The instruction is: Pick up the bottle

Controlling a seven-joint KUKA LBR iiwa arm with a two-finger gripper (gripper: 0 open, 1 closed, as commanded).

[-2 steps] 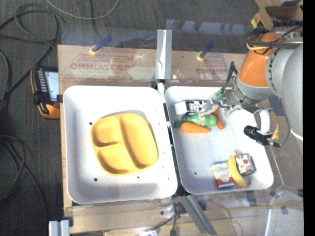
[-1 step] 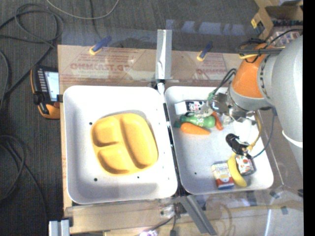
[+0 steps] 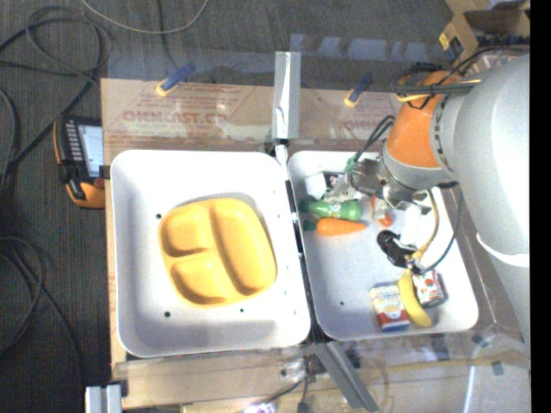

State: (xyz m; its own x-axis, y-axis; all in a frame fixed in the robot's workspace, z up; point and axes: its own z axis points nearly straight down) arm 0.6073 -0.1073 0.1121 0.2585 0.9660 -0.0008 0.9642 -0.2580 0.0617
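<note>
The green bottle [image 3: 330, 206] lies on its side in the upper left of the right bin [image 3: 344, 304], just above an orange carrot [image 3: 341, 226]. The gripper [image 3: 368, 179] hangs just right of the bottle's end; whether it is clenched or released cannot be told. Lower right sit a small carton [image 3: 389, 306] and a banana [image 3: 415, 299], their labels too small to read. Faint red lettering on the cardboard [image 3: 185, 114] behind the bins is illegible. A yellow divided tray [image 3: 217, 249] rests in the left bin [image 3: 129, 274].
</note>
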